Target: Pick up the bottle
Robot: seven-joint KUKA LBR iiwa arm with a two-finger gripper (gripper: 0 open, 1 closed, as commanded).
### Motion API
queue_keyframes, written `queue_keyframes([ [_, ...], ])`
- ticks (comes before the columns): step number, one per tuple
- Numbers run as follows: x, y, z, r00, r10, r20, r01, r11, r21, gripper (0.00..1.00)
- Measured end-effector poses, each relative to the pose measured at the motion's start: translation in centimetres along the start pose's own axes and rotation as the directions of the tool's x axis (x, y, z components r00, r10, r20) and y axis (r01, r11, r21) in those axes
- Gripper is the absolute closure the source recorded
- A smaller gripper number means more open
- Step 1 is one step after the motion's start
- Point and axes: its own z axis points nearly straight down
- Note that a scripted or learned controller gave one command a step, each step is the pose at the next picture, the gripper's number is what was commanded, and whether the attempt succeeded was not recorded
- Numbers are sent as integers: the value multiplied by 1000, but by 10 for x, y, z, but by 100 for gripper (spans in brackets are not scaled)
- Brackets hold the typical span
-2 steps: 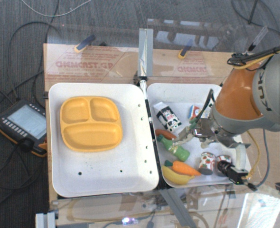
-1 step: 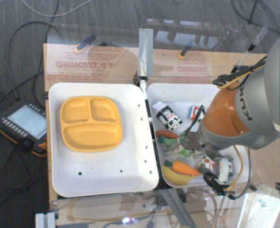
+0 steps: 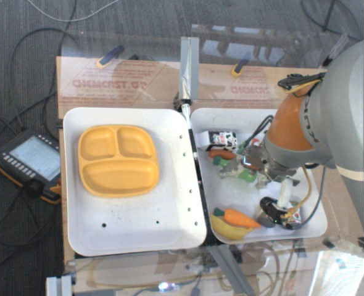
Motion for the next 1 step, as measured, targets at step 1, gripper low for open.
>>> queue_keyframes([
  [1, 4, -35, -59, 999, 35, 4, -36, 999, 13, 0],
])
